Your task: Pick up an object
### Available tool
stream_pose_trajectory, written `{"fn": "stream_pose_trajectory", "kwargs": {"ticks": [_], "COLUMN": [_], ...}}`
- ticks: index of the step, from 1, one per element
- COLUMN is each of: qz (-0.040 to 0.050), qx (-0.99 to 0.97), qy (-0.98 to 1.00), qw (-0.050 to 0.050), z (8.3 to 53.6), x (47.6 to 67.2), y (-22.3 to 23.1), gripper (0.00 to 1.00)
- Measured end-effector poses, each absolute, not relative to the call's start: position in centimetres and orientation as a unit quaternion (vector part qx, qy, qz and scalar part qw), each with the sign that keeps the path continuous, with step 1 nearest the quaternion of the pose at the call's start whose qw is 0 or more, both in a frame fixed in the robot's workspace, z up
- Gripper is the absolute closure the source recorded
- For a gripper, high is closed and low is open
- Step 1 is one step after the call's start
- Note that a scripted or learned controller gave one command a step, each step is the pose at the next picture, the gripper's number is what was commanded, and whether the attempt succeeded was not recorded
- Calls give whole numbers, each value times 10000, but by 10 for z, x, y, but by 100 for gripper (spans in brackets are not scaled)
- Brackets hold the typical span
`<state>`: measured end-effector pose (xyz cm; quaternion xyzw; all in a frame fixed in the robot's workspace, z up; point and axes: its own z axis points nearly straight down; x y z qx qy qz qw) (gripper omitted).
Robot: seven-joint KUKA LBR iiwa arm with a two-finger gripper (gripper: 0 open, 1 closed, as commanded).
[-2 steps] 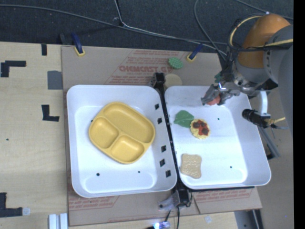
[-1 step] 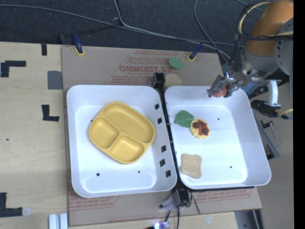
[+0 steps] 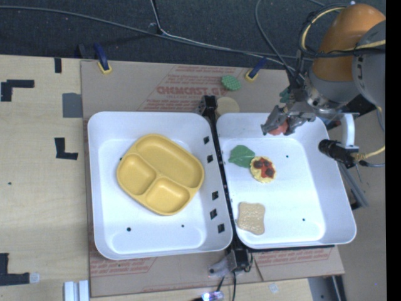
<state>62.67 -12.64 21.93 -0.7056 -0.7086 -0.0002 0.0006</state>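
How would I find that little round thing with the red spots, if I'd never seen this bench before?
Start at the right-hand shallow white bin, the one without the yellow divided plastic plate. Near its middle, touching the right edge of a flat green leaf-shaped piece, lies the small round yellow toy pizza with red spots. The beige toast-like square nearer the front is plain; only the pizza has red spots.

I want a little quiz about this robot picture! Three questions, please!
1. True or false: the yellow tray sits in the left bin.
2. Which lies nearest the green leaf? A) the toast slice B) the little pizza C) the yellow tray
3. Fill in: the hand hovers over the ____ bin's far edge.

Key: 1 true; 2 B; 3 right.
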Motion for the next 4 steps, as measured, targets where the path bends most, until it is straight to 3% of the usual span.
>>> {"fn": "stream_pose_trajectory", "kwargs": {"ticks": [1, 3, 4], "qz": [7, 10, 1], "qx": [-7056, -7052, -7048], "qy": [-7086, -7090, -7094], "qw": [17, 18, 15], "z": [215, 203, 221], "x": [593, 554, 529], "y": [-80, 12, 58], "gripper": [100, 100, 100]}}
